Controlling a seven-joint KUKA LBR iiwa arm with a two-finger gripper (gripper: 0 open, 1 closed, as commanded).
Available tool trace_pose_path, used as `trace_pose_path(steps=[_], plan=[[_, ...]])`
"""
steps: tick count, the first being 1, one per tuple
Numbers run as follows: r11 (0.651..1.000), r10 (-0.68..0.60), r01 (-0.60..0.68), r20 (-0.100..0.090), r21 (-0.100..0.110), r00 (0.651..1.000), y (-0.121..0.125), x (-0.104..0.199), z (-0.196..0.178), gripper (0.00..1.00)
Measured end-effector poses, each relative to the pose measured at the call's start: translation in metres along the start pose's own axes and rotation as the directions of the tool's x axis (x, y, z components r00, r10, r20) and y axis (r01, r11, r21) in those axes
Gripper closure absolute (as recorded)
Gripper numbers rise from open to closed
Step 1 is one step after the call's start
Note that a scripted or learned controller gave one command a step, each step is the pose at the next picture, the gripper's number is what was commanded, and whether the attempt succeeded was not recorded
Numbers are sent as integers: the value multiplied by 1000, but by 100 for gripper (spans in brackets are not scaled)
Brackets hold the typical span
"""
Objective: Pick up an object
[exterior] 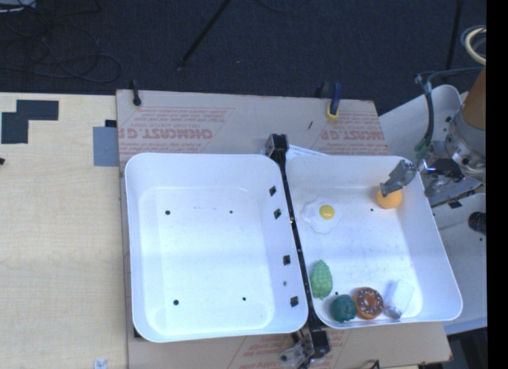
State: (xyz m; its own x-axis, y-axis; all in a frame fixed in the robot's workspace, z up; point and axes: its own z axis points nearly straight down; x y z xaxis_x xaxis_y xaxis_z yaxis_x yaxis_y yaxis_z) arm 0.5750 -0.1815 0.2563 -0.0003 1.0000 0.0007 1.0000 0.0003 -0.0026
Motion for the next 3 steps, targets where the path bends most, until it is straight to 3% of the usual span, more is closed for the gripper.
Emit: trace_pose_path(steps=[1,2,3], plan=[[1000,2,-2,-2,11,1000,-19,-32,130,0],[1000,5,-5,-1,1,1000,-16,-34,113,100],[1000,-6,6,0,-9,1000,-14,19,29,100]])
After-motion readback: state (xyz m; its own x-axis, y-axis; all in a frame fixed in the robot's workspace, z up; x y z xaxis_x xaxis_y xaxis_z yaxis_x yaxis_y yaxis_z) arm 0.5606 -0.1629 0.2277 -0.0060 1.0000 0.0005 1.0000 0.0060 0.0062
